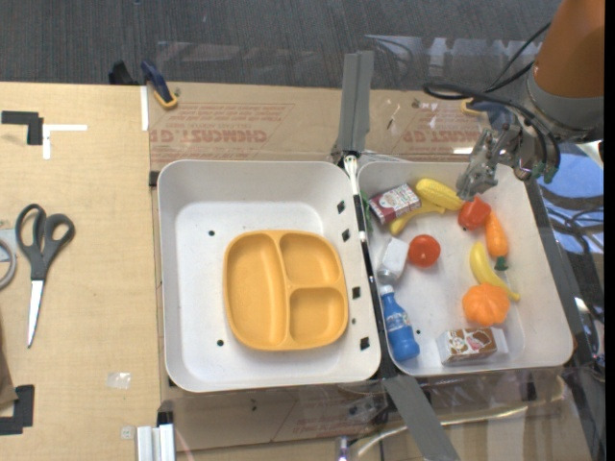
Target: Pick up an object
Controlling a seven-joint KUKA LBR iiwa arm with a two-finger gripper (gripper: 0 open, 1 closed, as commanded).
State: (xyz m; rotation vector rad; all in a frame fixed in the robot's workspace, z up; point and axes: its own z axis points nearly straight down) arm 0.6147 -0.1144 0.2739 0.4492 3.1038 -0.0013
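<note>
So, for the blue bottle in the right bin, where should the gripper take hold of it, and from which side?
Probably mid-body, from above. The blue bottle lies flat along the right bin's left wall, white cap away from the camera. Fingers should close across its narrow width; the wall side looks tight, so a slight inward approach may help.

We look down on two white bins side by side. The left bin (183, 286) holds a yellow divided plate (285, 289). The right bin (543, 286) holds a red tomato (424, 250), two bananas (437, 195) (487, 267), an orange (485, 305), a carrot (496, 237), a red pepper (473, 213), a blue bottle (398, 327) and two small cartons (395, 203) (473, 345). The gripper (478, 181) hangs over that bin's far right part, just above the red pepper. Scissors (38, 257) lie on the bench at far left.
</note>
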